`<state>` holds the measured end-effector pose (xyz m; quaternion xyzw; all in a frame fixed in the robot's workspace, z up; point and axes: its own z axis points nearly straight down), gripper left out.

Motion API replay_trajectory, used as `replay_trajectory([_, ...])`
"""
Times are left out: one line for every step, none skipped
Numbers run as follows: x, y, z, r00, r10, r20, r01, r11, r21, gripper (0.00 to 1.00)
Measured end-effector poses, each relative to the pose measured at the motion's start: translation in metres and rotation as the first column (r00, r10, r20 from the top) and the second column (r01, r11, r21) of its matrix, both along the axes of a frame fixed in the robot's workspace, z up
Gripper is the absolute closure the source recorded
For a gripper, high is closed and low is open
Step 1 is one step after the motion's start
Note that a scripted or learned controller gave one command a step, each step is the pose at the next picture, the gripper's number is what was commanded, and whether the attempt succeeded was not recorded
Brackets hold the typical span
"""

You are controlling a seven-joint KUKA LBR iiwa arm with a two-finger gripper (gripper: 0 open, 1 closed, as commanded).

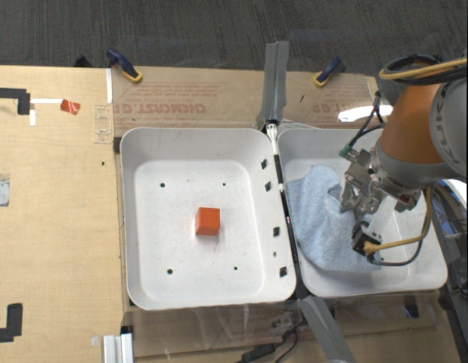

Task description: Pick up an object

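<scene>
Right bin (pixel 434 274): jaws (pixel 360 216) seemingly down on blue cloth (pixel 317 218).

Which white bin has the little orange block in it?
The left bin. The orange block sits near its middle; the right bin holds a light blue cloth instead.
</scene>
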<state>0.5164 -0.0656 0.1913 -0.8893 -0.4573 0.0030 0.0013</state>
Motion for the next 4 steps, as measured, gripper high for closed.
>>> replay_trajectory([-0.003,-0.031,-0.072,0.999,0.051,0.001,-0.051,0.999,0.001,1.00])
replay_trajectory([-0.005,0.034,-0.001,0.985,-0.173,0.003,0.173,0.985,-0.001,1.00])
replay_trajectory([0.049,-0.013,-0.002,1.000,-0.006,0.001,0.006,1.000,-0.002,1.00])
replay_trajectory([0.063,0.027,0.058,0.896,-0.443,0.003,0.443,0.896,-0.004,1.00])
